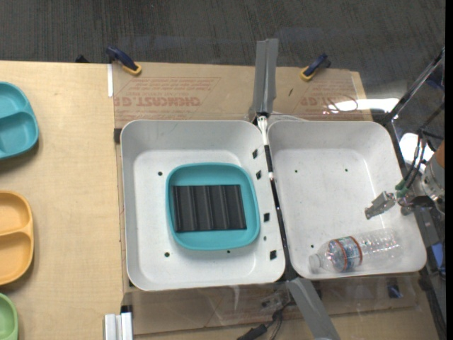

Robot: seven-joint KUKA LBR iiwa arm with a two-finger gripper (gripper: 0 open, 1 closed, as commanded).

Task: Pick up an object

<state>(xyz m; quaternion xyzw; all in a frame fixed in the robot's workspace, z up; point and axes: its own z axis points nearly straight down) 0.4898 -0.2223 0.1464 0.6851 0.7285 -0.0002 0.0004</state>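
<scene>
A clear plastic bottle with a red and blue label lies on its side near the front wall of the right bin, cap end to the left. My gripper hangs at that bin's right side, just above and right of the bottle and apart from it. Nothing shows in its grasp. A teal tray with a dark ridged insert rests in the middle of the left bin.
Teal, orange and green plates lie on the wooden bench at the far left. A grey divider bar runs between the bins at the back. Clamps hold the cardboard behind them.
</scene>
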